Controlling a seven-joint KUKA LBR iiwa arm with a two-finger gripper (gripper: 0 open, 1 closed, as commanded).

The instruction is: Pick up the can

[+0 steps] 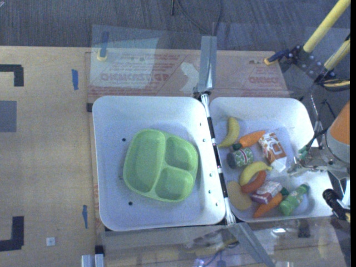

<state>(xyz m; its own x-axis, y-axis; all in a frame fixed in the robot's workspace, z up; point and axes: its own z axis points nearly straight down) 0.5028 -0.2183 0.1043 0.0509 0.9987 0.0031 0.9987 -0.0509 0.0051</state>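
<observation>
The can point(241, 157) is small, with a green and red label and a dark end. It lies in the left half of the right bin point(289, 109), between two bananas. My gripper point(300, 163) hangs over the right side of that bin, well to the right of the can and apart from it. The grey arm with its orange band point(342, 128) comes in from the right edge. Nothing shows in the gripper.
Around the can lie a banana point(232, 131), a carrot point(253, 138), an orange-white carton point(272, 147), a second banana point(253, 172), another carrot point(269, 205) and a green bottle point(293, 199). The left bin point(111, 121) holds a green divided plate point(161, 164).
</observation>
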